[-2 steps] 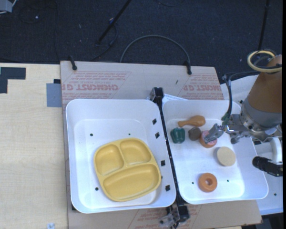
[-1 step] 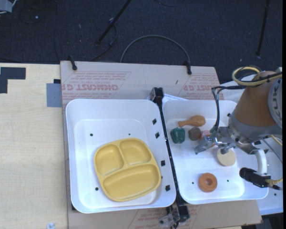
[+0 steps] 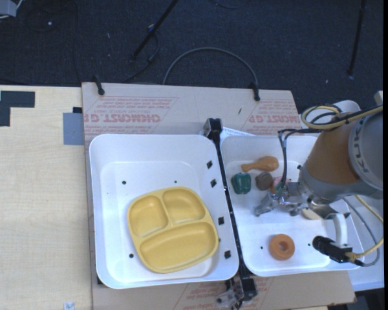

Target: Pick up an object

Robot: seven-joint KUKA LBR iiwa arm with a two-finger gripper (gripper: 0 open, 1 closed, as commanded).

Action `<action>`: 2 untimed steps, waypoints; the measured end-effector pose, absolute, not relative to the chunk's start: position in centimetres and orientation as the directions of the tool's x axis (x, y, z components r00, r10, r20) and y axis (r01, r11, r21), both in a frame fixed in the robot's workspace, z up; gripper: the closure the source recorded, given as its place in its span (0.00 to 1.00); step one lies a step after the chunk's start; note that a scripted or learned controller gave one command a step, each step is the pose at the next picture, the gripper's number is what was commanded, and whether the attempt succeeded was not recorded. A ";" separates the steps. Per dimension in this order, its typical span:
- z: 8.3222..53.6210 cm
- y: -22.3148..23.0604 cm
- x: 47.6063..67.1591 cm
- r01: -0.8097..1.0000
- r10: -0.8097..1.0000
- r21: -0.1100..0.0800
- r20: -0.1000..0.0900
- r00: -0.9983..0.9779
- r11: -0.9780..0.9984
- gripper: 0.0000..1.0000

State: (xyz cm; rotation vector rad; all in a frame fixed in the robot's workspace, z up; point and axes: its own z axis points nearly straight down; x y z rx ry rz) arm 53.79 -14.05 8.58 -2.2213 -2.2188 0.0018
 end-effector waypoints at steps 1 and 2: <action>9.8 -14.2 53.8 1.000 1.000 0.000 0.000 0.005 -0.005 1.00; 16.1 -14.2 54.3 1.000 1.000 0.002 0.000 -0.001 0.001 1.00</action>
